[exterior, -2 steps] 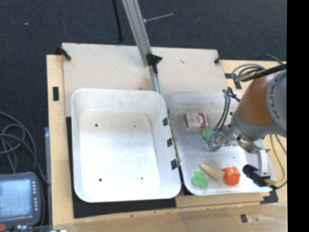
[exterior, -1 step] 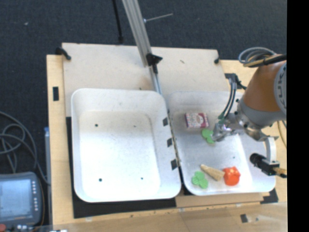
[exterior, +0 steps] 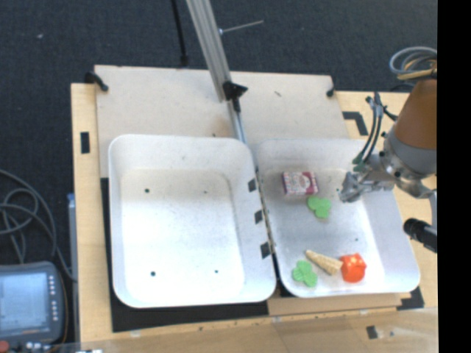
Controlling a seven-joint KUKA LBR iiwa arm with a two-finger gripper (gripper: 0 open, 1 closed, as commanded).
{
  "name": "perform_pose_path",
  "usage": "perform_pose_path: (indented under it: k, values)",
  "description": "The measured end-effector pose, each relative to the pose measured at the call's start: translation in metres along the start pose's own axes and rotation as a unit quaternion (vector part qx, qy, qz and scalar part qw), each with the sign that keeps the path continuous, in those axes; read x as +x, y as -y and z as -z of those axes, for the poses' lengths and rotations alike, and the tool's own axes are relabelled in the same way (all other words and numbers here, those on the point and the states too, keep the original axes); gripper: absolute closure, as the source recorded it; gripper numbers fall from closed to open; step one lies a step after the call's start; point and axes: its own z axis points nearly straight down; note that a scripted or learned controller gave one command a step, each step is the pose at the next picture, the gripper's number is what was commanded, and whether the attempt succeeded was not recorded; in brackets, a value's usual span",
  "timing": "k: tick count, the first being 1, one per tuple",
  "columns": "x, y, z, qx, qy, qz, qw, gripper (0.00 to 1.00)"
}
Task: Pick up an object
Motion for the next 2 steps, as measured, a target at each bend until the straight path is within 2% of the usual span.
perform_pose_path:
  k: [1,2]
  values:
    - [-0.001,-0.001,0.003,0.003,-0.001,0.002,1.0,1.0]
    - [0.046,0.006,-0.004,0.004,-0.001,0.001,1.0,1.0]
